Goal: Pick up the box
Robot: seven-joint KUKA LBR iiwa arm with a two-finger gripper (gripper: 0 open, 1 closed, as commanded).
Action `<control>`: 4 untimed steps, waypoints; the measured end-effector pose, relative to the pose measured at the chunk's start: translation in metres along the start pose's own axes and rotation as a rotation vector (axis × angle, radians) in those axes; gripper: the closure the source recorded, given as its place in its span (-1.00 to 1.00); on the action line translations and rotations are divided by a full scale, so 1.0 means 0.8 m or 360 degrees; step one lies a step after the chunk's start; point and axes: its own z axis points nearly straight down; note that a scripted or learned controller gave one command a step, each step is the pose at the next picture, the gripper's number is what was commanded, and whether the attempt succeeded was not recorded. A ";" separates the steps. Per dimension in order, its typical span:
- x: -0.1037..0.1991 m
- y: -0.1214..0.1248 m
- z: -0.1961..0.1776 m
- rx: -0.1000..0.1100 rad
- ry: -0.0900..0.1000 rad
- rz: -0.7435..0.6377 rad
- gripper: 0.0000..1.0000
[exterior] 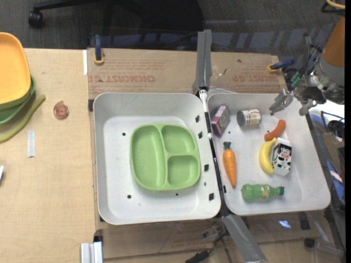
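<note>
A small purple box [220,119] lies at the far left of the right bin [315,174], close to the divider. A white carton with black patches [283,159] lies near the bin's middle, against a banana [266,156]. My gripper [292,104] hangs over the bin's back right corner, well right of the purple box and above the carton. Its two fingers stand apart, open, with nothing between them.
The right bin also holds a small can [249,118], a red sausage [276,129], a carrot [229,164] and a green bottle [262,191]. A green divided plate [165,157] lies in the left bin [109,147]. Yellow and green dishes [11,78] sit at the far left.
</note>
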 end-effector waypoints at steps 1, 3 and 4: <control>0.018 0.005 0.105 0.0000 0.0000 -0.0114 -1.00; 0.071 0.027 0.189 0.0059 0.0021 -0.0832 -1.00; 0.073 0.051 0.191 0.0092 0.0030 -0.0752 -1.00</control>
